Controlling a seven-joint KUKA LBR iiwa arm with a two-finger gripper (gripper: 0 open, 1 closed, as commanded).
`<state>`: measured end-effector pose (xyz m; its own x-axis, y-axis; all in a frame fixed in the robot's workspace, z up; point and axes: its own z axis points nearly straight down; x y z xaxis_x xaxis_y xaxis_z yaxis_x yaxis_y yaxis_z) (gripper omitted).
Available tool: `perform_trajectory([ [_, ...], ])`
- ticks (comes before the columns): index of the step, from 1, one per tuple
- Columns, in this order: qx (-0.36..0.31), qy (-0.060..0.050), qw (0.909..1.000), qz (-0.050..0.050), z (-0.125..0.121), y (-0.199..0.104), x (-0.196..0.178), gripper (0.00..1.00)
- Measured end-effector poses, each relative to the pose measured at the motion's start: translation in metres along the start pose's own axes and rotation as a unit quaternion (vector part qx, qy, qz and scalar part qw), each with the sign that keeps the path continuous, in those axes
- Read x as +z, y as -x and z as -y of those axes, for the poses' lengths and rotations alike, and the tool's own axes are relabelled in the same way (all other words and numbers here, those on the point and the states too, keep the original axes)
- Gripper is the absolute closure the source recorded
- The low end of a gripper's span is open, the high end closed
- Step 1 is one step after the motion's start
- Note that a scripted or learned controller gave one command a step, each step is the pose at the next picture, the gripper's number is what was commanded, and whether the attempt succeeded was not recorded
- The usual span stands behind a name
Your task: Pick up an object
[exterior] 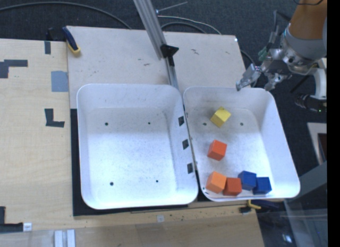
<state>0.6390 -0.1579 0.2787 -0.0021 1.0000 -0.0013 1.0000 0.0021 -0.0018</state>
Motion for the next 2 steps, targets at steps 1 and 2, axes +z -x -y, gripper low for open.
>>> perform_trajectory([
  [1, 0.002, 0.002, 1.0, 0.0, 0.012, 0.037, -0.022, 0.0],
  [2, -0.002, -0.003, 1.0, -0.002, -0.042, -0.028, 0.088, 0.0],
])
